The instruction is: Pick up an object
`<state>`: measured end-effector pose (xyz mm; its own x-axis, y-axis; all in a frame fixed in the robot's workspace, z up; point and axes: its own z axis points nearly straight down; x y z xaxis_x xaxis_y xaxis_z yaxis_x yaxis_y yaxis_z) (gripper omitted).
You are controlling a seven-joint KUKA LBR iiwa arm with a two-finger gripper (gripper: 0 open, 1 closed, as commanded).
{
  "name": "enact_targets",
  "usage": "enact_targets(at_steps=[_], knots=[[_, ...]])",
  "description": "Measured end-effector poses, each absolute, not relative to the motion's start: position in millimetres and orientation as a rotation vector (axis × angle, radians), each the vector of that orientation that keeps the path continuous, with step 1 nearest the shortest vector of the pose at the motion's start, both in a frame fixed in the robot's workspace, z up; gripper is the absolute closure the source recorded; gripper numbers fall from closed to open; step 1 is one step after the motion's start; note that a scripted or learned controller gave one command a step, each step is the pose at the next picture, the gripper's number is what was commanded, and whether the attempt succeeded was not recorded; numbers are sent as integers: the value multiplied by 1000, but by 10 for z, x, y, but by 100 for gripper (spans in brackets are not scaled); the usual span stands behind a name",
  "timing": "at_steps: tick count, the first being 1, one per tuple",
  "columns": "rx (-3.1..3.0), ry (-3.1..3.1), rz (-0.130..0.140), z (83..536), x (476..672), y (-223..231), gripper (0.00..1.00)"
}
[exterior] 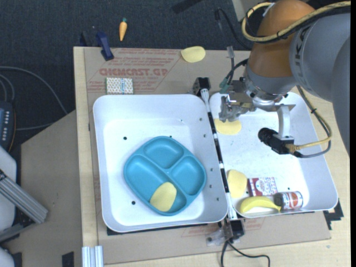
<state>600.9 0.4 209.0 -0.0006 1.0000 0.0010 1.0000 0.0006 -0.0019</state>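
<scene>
**A:** What did the thing under the arm look like?

**B:** A flat, pale yellow disc [229, 127], roundish and smooth, much like a chip. It lay in the right bin [311, 166], at the far left part of its floor, close to the wall shared with the left bin [111, 149]. The gripper [232, 108] hung just above it, at its far edge; I could not tell whether the jaws were spread or pressed together, nor whether they touched the disc.

**A:** How many yellow pieces in all?

**B:** Five that I counted. That disc, a second pale yellow piece [236, 183] nearer in the right bin against the shared wall, a banana [259, 206] at the right bin's near edge, a yellow oval [164, 197] in the left bin, and one yellow disc [193, 54] out on the worktop [144, 71], beyond both bins.

**A:** And the bins otherwise?

**B:** Two white bins, side by side. The left one held one blue divided plate [167, 168], and the yellow oval sat in that plate's near compartment. The right one also held a small red-and-white packet [261, 186] and a bottle [288, 199] lying on its side, both just beside the banana.
</scene>
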Motion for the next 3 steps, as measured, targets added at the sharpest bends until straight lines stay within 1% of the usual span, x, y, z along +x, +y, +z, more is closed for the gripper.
enact_targets(at_steps=[1, 2, 3], knots=[[-2224, -2223, -1, 2411, 6008, -428, 100], [-2224, -2223, -1, 2410, 6008, -427, 0], [-2223, -2219, 2, 1168, 5428, -1192, 0]])
